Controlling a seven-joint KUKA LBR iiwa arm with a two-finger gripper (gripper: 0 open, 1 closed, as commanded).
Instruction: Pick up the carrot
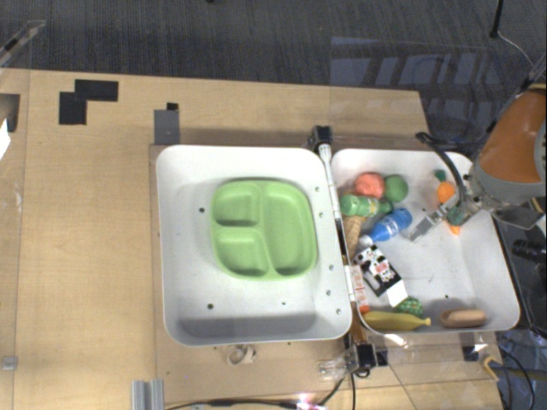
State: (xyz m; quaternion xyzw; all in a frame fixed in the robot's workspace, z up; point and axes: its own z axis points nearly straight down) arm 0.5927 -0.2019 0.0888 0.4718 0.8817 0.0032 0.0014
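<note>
Where the carrot is lying: the carrot (445, 192) is resting in the right bin (444, 273), up near its far right corner, well apart from the other toys.
Carrot against gripper: the gripper (455, 212) is hanging just beside the carrot, on the side nearer to me and slightly to the right. From where I am standing I cannot tell whether the two are touching.
Gripper state: I am not managing to make out whether it is apart or together. The wrist is blocking that part, so I cannot tell.
Carrot looks: a small orange stub is showing, with a dark green tuft (439, 176) pointing toward the bin's far wall. It is too small for me to read any more detail.
Arm: the grey arm with its orange band (517, 139) is reaching in from the right, over the bin's right rim.
Neighbours in the right bin: a red lump (369, 184) and a green ball (395, 186) are sitting by the far left. A blue bottle (391, 225) is lying below them, a black-and-white carton (379, 270) further down, and a banana (397, 320) and a brown sausage (463, 318) are lying along the near wall.
Left bin: the left bin (175, 254) is carrying a green divided plate (261, 229).
Desk: the wooden desk (85, 254) is bearing both bins side by side.
</note>
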